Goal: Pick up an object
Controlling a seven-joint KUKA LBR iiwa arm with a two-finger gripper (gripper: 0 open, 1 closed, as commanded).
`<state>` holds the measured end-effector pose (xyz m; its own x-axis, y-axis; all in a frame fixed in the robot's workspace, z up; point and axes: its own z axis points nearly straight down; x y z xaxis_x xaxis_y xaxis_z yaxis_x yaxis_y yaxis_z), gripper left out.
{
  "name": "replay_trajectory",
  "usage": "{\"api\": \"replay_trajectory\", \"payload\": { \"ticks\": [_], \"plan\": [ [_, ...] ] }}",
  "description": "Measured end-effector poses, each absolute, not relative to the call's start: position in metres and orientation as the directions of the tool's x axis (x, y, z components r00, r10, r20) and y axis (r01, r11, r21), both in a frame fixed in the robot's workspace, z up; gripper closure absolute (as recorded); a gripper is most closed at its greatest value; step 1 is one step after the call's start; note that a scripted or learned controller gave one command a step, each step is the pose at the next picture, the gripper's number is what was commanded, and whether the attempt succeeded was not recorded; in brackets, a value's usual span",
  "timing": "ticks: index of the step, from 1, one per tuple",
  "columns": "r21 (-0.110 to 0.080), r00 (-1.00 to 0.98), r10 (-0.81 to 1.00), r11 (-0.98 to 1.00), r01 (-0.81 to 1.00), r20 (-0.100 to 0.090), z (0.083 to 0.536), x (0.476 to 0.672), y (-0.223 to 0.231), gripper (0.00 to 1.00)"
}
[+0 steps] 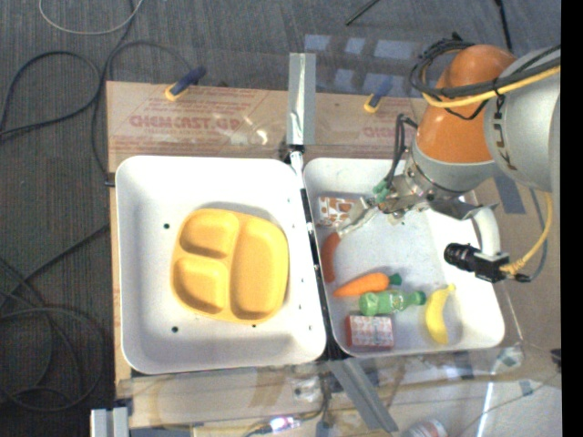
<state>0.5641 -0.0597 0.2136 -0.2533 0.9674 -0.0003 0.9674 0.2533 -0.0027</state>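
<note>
Fingers (393, 200) sit low over the back of the right bin (474, 335), can't tell if they're spread or pinched. Just beside them lies a small snack packet (334, 210); carrot (361, 285), green bottle (392, 300) and banana (438, 315) are nearer the front. Left bin (137, 335) holds a yellow tray (232, 262).

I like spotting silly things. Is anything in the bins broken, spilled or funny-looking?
Nothing looks broken or spilled. The yellow tray sits flat in the left bin. The carrot, green bottle and banana just lie loose in the right bin.
</note>
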Motion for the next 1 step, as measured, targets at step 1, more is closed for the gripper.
{"api": "replay_trajectory", "payload": {
  "ticks": [1],
  "plan": [
    [0.001,-0.269,0.963,0.269,0.963,-0.002,0.0940,0.5859,-0.0964,0.00]
  ]
}}
